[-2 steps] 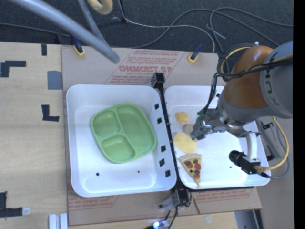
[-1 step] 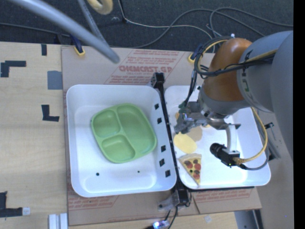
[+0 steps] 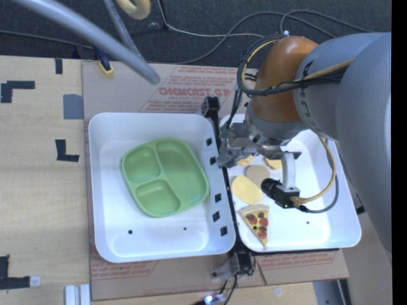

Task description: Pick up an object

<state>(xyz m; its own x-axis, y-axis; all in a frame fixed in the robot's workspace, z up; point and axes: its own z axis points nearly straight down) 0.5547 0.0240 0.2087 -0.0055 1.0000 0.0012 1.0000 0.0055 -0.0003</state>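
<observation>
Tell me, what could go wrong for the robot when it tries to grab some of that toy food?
The toy pieces lie crowded: the yellow round piece sits next to the tan piece and near the pizza slice, so the claw might nudge a neighbor or pinch two at once. These pieces look flat, so it could slip off them. It also works close to the right bin's left wall and may bump it.

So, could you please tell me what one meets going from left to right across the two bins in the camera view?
Left white bin → green divided plate → yellow round piece and pizza slice in the right white bin, under the grey arm.
</observation>
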